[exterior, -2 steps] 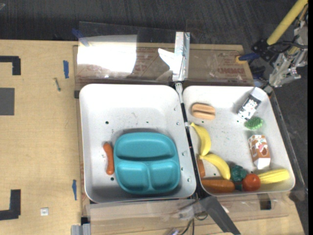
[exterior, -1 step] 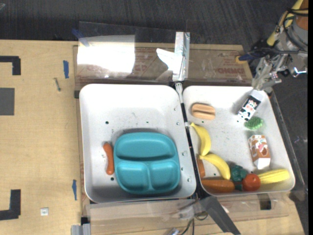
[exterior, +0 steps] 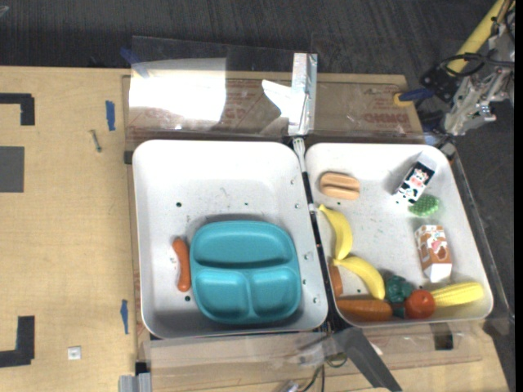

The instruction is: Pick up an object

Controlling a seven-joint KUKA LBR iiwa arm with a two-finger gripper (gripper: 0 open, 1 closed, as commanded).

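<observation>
End effector (exterior: 478,96) above right bin (exterior: 474,219), teal tray (exterior: 243,272) in left bin (exterior: 155,219)

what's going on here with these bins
Nothing is being handled at this moment. The left bin holds a teal divided tray with a small orange sausage beside it. The right bin holds toy food: a hot dog, bananas, a milk carton, all untouched.

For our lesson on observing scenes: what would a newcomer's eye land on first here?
First, the big teal divided tray in the left bin, an orange sausage beside it. Next, the bright toy food crowding the right bin: yellow bananas and a hot dog.
</observation>
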